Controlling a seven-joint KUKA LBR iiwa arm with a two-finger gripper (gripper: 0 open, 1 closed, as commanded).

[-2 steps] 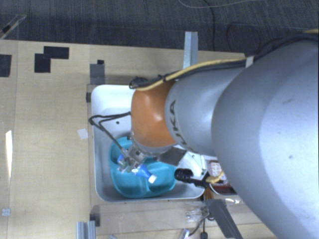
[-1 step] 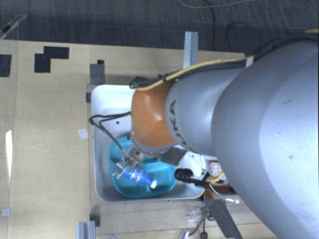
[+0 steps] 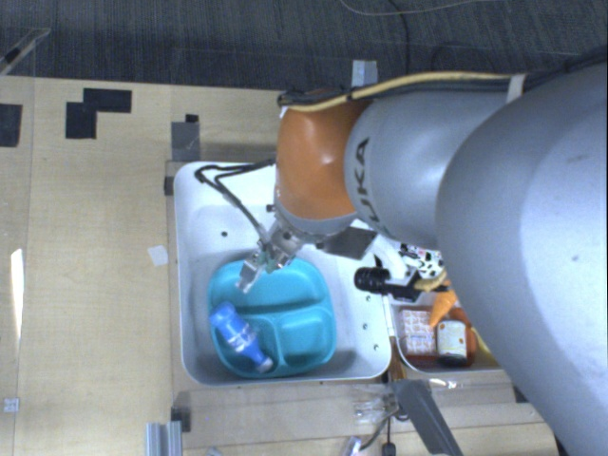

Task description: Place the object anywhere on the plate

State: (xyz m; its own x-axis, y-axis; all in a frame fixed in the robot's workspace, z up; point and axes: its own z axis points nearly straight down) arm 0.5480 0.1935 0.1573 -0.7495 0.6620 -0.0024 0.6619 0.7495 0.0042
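Left bin [image 3: 193,245] – we note a teal divided plate [image 3: 296,304] sitting in its lower half, close to the near wall. A small blue bottle [image 3: 236,333] lies on its side on the plate, in the lower-left section. It is angled across that section, with one end near the plate's left rim and the other pointing toward the plate's near edge. The gripper [image 3: 257,271] hangs over the plate's upper-left rim, above the bottle and apart from it. At this size and blur we cannot tell how far it is open, and we make out nothing held in it. The grey arm [image 3: 494,217] with its orange band [image 3: 309,174] comes in from the right and covers much of the right bin [image 3: 392,331]. In the visible part of that bin we log a brown bottle with a red label [image 3: 454,341], a red-and-white packet [image 3: 417,329] beside it, and a black-and-white spotted item [image 3: 425,257] farther back – its kind unclear.
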